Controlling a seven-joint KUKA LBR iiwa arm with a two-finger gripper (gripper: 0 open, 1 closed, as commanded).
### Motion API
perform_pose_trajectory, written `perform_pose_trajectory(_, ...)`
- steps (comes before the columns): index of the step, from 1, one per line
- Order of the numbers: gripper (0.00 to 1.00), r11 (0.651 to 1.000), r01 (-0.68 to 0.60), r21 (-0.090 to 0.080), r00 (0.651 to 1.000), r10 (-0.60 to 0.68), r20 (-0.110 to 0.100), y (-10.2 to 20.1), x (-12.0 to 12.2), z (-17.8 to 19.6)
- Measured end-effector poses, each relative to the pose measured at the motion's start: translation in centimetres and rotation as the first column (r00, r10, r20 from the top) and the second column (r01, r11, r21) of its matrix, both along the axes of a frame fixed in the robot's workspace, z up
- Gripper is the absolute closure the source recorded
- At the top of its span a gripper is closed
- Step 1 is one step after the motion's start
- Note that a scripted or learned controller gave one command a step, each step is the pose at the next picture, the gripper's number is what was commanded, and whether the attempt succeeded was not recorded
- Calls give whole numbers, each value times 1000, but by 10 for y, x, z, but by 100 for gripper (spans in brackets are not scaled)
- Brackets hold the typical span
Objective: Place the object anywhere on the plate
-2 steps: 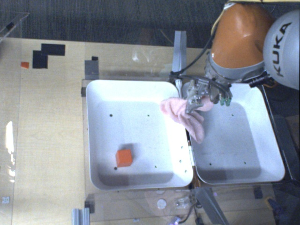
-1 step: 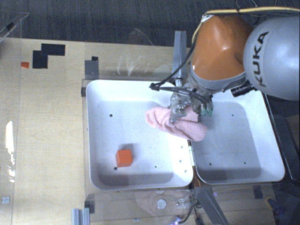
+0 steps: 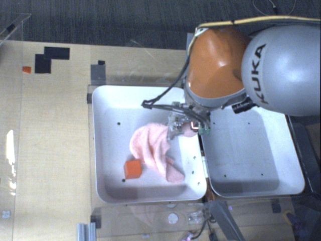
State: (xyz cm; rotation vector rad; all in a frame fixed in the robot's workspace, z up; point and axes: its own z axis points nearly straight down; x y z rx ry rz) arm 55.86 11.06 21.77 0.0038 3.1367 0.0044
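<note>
A: Left bin (image 3: 108, 134), contents?

B: Two things. Pink cloth (image 3: 150, 147), crumpled, near the middle and trailing toward the bin's front right corner. Orange block (image 3: 133, 169) near the front edge, just beside the cloth's left lower side, maybe touching. Hard to call.

A: Gripper?

B: Gripper (image 3: 183, 126) low over the left bin's right edge, at the cloth's upper right tip. Open or closed: cannot tell, too blurred and half hidden under the wrist. Nothing seen held. Contact with the cloth unclear too.

A: Block versus gripper?

B: Well apart, cloth between them.

A: Arm?

B: Grey arm (image 3: 281, 69) in from the right, orange band (image 3: 215, 62) above the back edges of both bins. Thin black cable (image 3: 165, 92) looping from the wrist across the left bin's back part.

A: Right bin (image 3: 251, 154)?

B: Beside the left one, edges touching, back part covered by the arm.

A: Bench (image 3: 50, 149)?

B: Black marker shapes (image 3: 50, 58) and a small orange square (image 3: 26, 70) near the back left corner.
</note>
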Motion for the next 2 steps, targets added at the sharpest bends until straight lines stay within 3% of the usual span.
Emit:
perform_pose_trajectory(1,100,1000,0,0,1000,0,-1,41,-28,4)
perform_pose_trajectory(2,0,1000,0,0,1000,0,-1,41,-28,4)
